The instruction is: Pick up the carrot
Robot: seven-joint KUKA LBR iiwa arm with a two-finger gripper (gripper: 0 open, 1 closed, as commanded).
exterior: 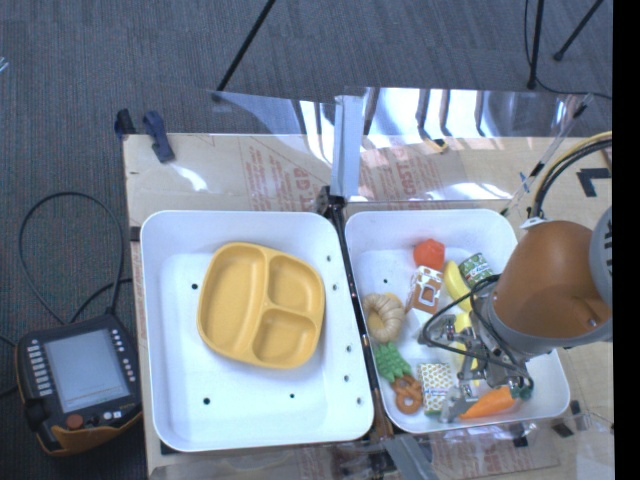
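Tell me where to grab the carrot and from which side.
Grip the carrot across its thick middle, coming straight down from above. It lies flat, lengthwise left to right, near the front edge of the right bin, so the fingers should probably close across its narrow width. The bin wall crowds a sideways approach.

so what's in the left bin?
Just a yellow divided plate, resting flat on the white floor of the left bin. Its three compartments hold nothing. Whatever lies beneath the plate is covered.
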